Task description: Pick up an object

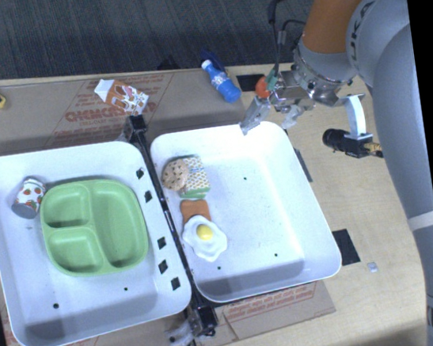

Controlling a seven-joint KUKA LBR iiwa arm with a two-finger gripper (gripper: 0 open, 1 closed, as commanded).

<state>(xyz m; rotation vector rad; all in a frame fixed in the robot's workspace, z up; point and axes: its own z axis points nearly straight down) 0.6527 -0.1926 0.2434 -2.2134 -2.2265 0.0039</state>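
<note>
Nearest the lens, the toy fried egg lies with a cookie along the right bin's left wall; the gripper, fingers apart and empty, hangs over the far-right rim, so everything lies down-left of it

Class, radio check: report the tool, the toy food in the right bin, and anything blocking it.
Tool at right bin's back rim, holding nothing. Fried egg, cookie and other toy pieces along the bin's left wall, untouched. Nothing in the way.
</note>
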